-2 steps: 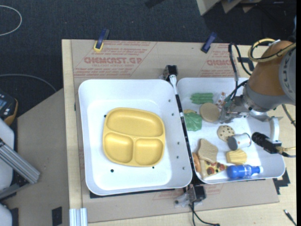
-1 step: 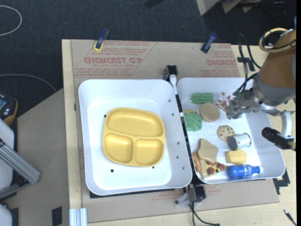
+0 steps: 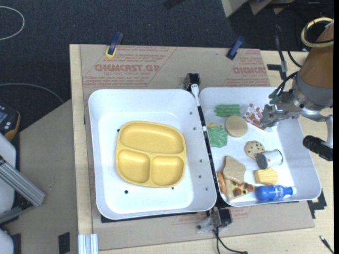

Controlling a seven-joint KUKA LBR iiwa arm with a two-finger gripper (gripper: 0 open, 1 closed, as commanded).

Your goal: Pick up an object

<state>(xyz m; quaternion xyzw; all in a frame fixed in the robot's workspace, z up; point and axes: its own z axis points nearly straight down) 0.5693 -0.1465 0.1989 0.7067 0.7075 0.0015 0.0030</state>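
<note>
My pincer (image 3: 267,115) hung over the right bin's (image 3: 312,179) upper corner; I couldn't tell its state. Descending squarely onto one separate item seemed wisest.

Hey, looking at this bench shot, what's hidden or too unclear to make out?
- Gripper, camera view: its fingertips blur into the small red-and-white item beneath; a grasp is unreadable.
- That item: too small to identify.
- Grey and orange arm: cut off by the right edge.
- Blue plastic bottle: label too small to read.
</note>
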